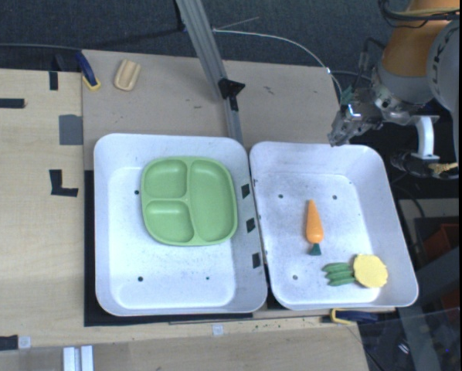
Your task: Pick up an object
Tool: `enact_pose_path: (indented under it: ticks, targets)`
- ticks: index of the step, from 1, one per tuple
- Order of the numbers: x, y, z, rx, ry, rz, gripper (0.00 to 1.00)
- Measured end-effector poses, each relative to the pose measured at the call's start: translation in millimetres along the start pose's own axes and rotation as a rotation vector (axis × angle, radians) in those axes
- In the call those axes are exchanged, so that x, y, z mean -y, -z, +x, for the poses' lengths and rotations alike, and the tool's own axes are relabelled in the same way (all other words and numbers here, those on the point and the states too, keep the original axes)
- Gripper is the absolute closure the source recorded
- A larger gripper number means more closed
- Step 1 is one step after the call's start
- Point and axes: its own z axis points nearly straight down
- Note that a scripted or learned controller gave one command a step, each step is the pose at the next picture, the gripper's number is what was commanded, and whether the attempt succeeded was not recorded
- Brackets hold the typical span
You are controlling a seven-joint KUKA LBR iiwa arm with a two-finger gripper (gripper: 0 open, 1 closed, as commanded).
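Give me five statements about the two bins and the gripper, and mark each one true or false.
1. The green plate lies in the left bin. True.
2. The carrot lies on the green plate. False: it lies in the right bin, apart from the plate.
3. The yellow piece sits near the right bin's front right corner, beside a small green piece. True.
4. The gripper holds the carrot. False: it is up at the right bin's back edge, far from the carrot.
5. The plate has three compartments. True.
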Motion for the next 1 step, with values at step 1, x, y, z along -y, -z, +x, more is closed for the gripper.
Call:
enact_pose_path:
  ticks: [1]
  targets:
    - [19.0,3.9,56.4,-0.003,0.004,0.006,1.0]
